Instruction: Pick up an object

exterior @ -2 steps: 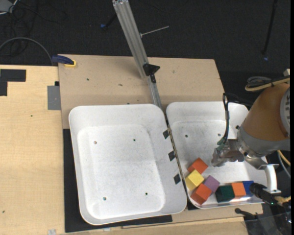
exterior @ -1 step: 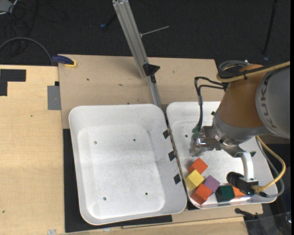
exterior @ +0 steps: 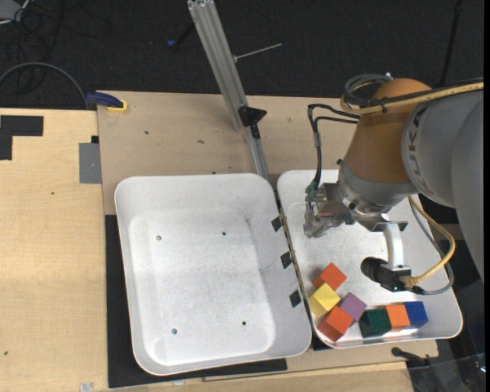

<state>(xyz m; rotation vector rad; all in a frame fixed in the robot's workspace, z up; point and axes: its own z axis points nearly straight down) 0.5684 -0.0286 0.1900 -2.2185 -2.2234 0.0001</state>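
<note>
My gripper (exterior: 317,221) hangs over the upper left part of the right bin (exterior: 446,321), near the divider between the bins. Nothing shows between its fingers, and its tips are blurred. Several small blocks lie toward the near end of that bin, well below the gripper: an orange block (exterior: 331,275), a yellow block (exterior: 325,299), a purple block (exterior: 354,306), a red-orange block (exterior: 338,322), a dark green block (exterior: 375,322), an orange block (exterior: 398,314) and a blue block (exterior: 416,312).
The left bin (exterior: 198,268) lies beside the right one, with black clips along the shared rim. A slanted aluminium rail (exterior: 226,72) rises behind the bins. The grey arm with its orange band (exterior: 384,141) covers the right bin's far right part.
</note>
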